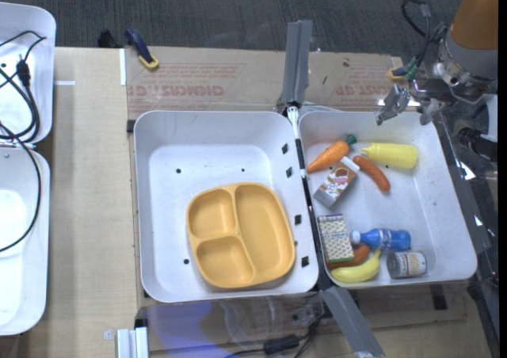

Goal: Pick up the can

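Can (407, 264) lies lower right in the right bin (444, 190); yellow tray (238, 234) fills the left bin (158, 190); gripper (402, 103), jaws spread, hovers upper right.

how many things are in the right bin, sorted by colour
orange: 2, carrot and sausage
yellow: 2, mustard bottle and banana
blue: 1, bottle
printed cartons: 2
can: 1
total: 8
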`<state>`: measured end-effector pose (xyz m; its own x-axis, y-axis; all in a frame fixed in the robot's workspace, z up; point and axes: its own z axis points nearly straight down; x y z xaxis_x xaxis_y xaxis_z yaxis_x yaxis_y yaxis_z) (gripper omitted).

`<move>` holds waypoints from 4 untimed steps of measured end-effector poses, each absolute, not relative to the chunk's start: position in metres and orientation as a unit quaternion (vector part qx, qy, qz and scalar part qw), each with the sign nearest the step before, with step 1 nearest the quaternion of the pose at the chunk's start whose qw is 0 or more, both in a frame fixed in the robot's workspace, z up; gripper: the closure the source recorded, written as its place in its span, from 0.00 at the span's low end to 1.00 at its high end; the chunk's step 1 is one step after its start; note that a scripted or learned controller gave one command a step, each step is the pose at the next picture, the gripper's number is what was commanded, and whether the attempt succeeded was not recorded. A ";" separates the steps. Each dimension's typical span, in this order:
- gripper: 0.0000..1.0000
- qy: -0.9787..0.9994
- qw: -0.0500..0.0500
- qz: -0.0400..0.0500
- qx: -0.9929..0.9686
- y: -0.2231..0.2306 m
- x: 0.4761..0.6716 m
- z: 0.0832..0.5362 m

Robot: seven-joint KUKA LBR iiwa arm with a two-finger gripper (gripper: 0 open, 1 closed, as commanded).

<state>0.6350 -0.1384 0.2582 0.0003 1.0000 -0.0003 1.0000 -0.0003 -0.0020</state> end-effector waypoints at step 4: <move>1.00 -0.722 0.000 0.001 -0.692 -0.172 0.540 0.161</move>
